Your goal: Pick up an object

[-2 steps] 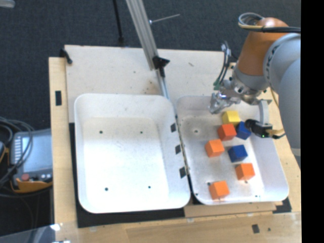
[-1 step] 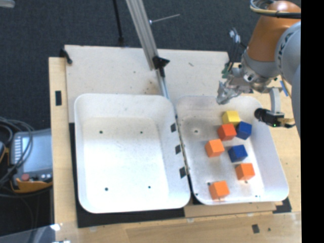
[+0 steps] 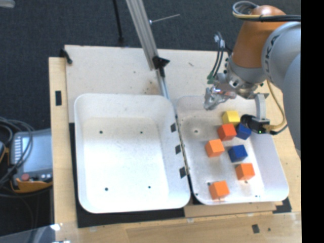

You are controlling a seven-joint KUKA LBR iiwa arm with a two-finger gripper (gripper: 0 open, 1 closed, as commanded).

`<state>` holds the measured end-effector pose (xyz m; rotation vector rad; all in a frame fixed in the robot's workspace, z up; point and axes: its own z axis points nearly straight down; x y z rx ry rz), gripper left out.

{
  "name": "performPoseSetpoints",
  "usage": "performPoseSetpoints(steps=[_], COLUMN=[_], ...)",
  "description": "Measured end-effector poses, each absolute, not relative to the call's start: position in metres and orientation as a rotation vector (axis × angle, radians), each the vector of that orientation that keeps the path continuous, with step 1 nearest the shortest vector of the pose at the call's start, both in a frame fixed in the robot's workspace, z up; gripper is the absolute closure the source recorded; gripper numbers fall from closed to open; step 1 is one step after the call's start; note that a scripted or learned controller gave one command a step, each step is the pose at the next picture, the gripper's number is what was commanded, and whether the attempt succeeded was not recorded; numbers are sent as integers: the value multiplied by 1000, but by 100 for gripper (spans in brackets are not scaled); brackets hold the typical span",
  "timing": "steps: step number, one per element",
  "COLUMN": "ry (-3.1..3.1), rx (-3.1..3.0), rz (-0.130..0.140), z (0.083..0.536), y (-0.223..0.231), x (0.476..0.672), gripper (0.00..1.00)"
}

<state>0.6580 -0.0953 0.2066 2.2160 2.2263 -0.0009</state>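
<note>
**Grey arm above right bin, pincer over bare floor near the blocks**

Grey arm [image 3: 273, 39] with orange band enters from the upper right of the frame and bends down toward the right bin [image 3: 190, 113]. The pincer [image 3: 211, 101] sits at the upper left part of that bin, over bare white floor. Its metal tip is small and partly blurred; I cannot tell whether it is spread or pressed together. No block is seen in it, and whether the tip touches the bin floor cannot be told.

Blocks, all in the right bin:
- yellow block [image 3: 231, 117], nearest the pincer, just to its lower right, apart from it.
- red-orange block [image 3: 227, 131], directly below the yellow one, touching or almost touching it.
- blue block [image 3: 243, 131], just right of the red-orange one, beside a black part [image 3: 253, 121] with a small green light that hangs off the arm's cable.
- orange block [image 3: 214, 147], middle of the bin, standing alone.
- second blue block [image 3: 237, 153], right of that orange one, near it but apart.
- orange block [image 3: 245, 171], lower right.
- orange block [image 3: 219, 189], near the bin's lower edge.

Left bin [image 3: 81, 110] occupies the centre-left of the frame; white floor with a few dark specks. A slanted metal rail [image 3: 142, 24] runs from the top of the frame down to the seam between the bins. Wooden bench [image 3: 58, 80] beneath both bins.
</note>
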Motion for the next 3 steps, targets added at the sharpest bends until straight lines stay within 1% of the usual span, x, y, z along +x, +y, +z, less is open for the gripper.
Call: performPoseSetpoints(steps=[1, 2, 3], ry=[2228, 2226, 2228], rx=[2216, 2219, 2217], rz=[0, 1, 1], z=[209, 209, 211], y=[-44, 6, 55], x=[628, 612, 583], gripper=[100, 100, 100])
